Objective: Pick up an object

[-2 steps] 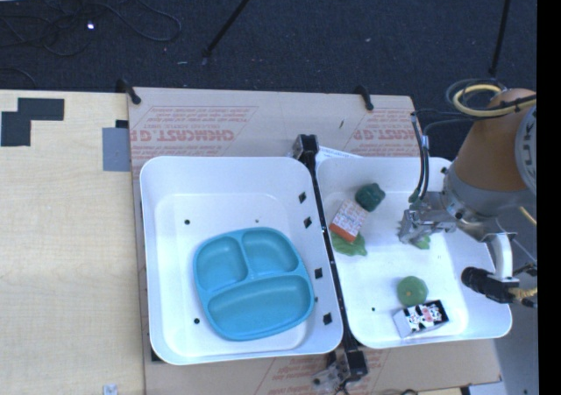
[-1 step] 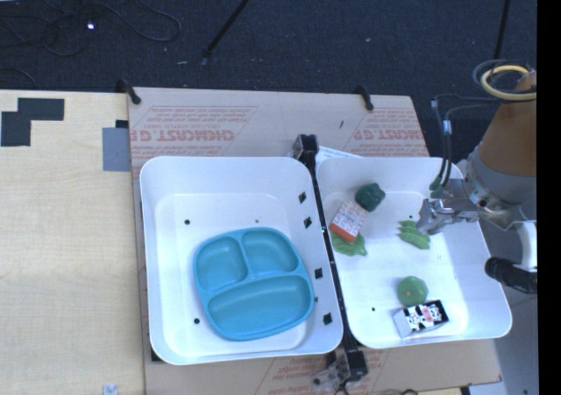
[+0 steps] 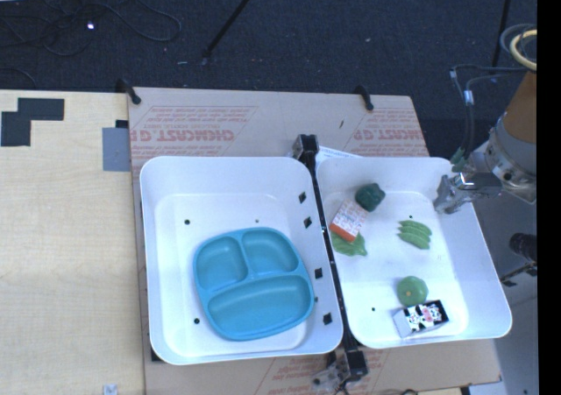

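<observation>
Camera view. Left bin: one blue divided plate. Right bin: dark green block, orange-and-white carton lying on a green leafy piece, green pea pod, round green item, black-and-white patterned card. Gripper: over the right bin's far right rim, apart from all items; grasp state cannot be told.

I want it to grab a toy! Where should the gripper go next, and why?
Probably slide inward and down toward the light green toy. The gripper sits at the right bin's far edge holding nothing, and that toy looks nearest, with space around it.
</observation>
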You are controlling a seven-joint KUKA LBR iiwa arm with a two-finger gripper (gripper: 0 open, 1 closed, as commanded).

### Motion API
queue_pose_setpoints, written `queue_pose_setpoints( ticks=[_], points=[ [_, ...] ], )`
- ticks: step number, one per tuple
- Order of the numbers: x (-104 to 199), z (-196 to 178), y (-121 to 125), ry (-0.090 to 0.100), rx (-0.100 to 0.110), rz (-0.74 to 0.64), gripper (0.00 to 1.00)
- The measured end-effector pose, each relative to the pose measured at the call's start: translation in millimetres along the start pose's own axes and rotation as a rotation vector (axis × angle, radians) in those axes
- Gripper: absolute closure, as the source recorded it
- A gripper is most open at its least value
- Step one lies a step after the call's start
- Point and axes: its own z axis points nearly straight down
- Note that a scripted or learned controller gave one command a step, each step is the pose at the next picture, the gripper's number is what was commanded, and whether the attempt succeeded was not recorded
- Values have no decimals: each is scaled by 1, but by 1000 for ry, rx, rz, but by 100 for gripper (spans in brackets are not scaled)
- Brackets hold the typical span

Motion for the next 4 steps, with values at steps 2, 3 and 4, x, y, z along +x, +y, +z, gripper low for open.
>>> queue_pose_setpoints(
  ticks=[2, 3, 4],
  points=[
    [110, -2, 15, 3, 6, -4, 100],
    [165, 16, 21, 3, 10, -3, 100],
    [217, 30, 22, 3, 10, -4, 100]
  ],
)
